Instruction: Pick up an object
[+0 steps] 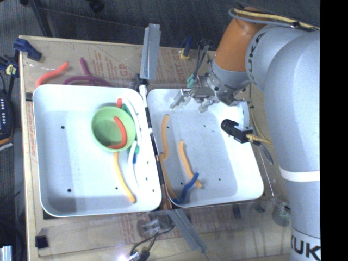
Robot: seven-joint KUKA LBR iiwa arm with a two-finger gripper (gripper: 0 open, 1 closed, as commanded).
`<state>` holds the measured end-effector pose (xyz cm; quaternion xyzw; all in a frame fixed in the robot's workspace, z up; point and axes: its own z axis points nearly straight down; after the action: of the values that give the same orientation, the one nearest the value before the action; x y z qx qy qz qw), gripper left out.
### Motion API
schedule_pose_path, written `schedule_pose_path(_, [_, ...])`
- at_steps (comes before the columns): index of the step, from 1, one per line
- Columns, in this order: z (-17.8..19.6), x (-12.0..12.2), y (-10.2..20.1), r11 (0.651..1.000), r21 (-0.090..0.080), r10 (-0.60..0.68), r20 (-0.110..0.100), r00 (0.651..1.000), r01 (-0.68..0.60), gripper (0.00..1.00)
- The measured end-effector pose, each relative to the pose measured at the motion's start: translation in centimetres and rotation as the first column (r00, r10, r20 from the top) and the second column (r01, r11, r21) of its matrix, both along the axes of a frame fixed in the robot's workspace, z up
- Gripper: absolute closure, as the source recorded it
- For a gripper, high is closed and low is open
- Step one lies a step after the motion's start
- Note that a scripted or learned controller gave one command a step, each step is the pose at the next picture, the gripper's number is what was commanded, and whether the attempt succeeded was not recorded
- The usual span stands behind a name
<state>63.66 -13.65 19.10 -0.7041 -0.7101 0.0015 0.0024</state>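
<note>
My gripper (190,102) hangs over the far edge of the right bin (239,178), fingers open with nothing between them. Below it in that bin lie a thin orange strip (165,137) by the left wall, a second orange strip (186,165) nearer the middle, and a blue piece (188,188) at the near end. The left bin (60,162) holds a green bowl (109,125) with a red curved piece (119,134) inside, a yellow stick (124,181), and a white and green piece (134,151).
The grey arm (283,91) covers the right bin's right side, with a black fitting (234,129) sticking out over the bin. A grey metal bar (150,50) stands behind the gap between bins. A red tool (51,74) and purple cord (84,80) lie behind the left bin.
</note>
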Motion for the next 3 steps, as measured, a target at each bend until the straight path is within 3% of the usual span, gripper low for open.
schedule_pose_path(1, [-9.7, -7.0, 1.7, 0.996, -0.01, 0.094, 0.007, 0.996, -0.094, 0.0])
schedule_pose_path(2, [-8.6, -6.9, 1.7, 0.995, -0.012, 0.1, 0.009, 0.995, -0.1, 1.0])
schedule_pose_path(3, [-8.6, -6.9, 1.7, 0.995, -0.012, 0.1, 0.009, 0.995, -0.1, 0.0])
